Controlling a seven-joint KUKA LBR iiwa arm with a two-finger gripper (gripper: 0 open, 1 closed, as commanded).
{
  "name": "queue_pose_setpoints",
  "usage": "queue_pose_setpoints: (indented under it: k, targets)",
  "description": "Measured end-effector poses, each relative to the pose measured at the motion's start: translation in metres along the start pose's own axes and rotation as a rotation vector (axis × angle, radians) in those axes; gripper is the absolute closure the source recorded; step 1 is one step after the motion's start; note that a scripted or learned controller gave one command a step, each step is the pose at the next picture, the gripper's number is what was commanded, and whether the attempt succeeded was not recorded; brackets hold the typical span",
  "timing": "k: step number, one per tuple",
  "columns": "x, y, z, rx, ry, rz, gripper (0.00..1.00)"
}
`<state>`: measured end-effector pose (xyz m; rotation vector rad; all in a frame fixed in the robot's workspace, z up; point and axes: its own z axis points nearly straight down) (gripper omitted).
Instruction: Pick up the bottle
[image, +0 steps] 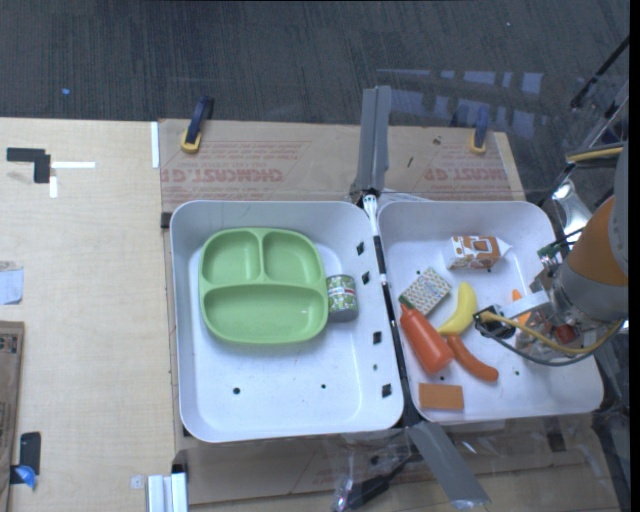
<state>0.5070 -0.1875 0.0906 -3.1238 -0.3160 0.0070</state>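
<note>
End effector (545, 330), grip state unreadable, hung low in right bin (520, 395); bottle (426, 340) lay leftward beside banana (459, 308), so should approach across its narrow width.

green plate (262, 287) in left bin (200, 400) (jar (341, 296) beside)

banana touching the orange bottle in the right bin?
Touching. The camera view shows the banana lying against the top end of the orange bottle, with no white bin floor visible between them.
</note>
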Motion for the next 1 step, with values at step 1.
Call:
queue_pose_setpoints:
  k: [1]
  targets:
    - [0.0693,-0.0026,-0.1731,-0.002,0.001,-0.001,1.00]
